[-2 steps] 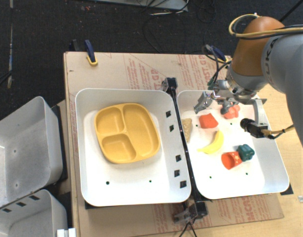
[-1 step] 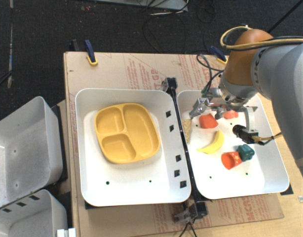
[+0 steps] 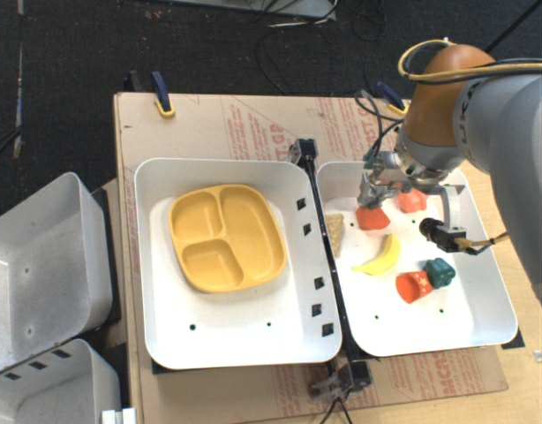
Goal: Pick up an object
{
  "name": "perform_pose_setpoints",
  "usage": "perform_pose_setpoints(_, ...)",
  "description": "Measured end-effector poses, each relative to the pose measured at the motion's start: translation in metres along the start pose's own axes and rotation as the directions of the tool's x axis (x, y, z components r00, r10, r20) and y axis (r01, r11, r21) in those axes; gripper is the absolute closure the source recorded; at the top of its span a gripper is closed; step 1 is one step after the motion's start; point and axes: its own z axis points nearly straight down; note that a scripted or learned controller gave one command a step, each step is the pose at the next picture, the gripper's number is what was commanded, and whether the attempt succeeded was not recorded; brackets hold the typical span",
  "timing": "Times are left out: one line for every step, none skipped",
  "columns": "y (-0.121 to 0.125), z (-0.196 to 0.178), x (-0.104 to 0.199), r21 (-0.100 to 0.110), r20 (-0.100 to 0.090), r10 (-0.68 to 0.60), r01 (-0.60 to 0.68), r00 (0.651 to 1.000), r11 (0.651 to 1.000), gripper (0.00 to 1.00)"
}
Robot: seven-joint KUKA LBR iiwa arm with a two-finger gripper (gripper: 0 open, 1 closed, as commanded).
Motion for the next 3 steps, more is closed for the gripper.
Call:
perform_pose_setpoints(0.005,-0.06,0.008,-0.004,0.0,-0.005,0.005,1.0,1.0,1.0)
perform_pose_setpoints(0.007,-0.093,0.008,-0.003,0.0,-0.005,0.005,1.0,1.0,1.0)
perform_pose_setpoints(-0.002,-0.106,0.061,0.001,-0.002,-0.009,0.009,1.0,1.0,1.0)
